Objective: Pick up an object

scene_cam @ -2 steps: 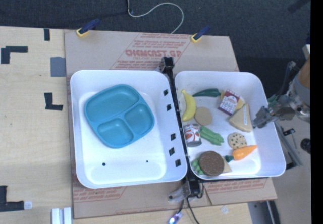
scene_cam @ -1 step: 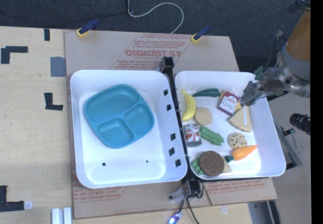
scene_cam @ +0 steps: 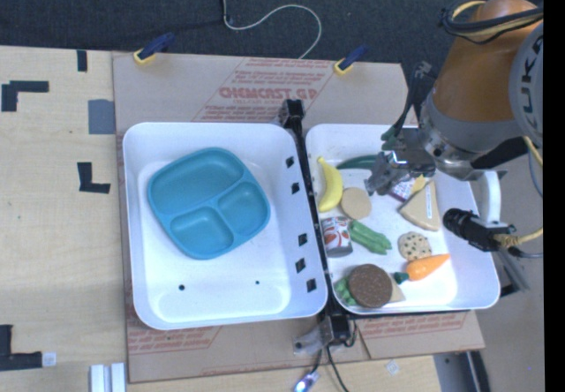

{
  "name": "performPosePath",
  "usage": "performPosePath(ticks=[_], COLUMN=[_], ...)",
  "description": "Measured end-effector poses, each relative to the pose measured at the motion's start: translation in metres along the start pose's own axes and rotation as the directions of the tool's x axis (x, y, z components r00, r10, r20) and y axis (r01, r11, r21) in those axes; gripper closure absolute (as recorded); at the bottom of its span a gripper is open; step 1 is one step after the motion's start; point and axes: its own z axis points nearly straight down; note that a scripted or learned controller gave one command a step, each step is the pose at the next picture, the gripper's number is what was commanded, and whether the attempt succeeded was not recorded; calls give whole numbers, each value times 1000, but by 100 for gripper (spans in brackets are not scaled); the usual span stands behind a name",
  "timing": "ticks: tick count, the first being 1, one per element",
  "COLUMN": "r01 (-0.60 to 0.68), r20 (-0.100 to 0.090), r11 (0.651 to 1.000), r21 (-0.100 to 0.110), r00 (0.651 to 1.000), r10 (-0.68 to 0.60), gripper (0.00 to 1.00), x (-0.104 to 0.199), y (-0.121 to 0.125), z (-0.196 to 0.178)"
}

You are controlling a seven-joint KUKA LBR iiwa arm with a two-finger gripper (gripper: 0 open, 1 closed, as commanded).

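The right bin holds several toy foods: a yellow banana, a tan round cookie, a green pea pod, a small can, a chocolate-topped round cake, a carrot, a speckled cookie and a cheese wedge. My gripper hangs low over the bin's upper middle, just right of the tan cookie and left of the cheese wedge. Nothing shows between its fingers.
The left bin holds a blue divided plate. A black divider with clips runs between the bins. The arm's grey and orange body covers the right bin's far right corner. A cable lies behind the bins.
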Motion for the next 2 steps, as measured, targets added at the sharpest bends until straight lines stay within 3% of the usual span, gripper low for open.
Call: performPosePath(ticks=[1, 2], r01=[-3, -10], r20=[1, 5], r11=[1000, 1000], r21=[3, -6], r00=[1000, 1000], r10=[3, 10], gripper=[100, 100], x=[53, 10], y=[-28, 2], z=[28, -7])
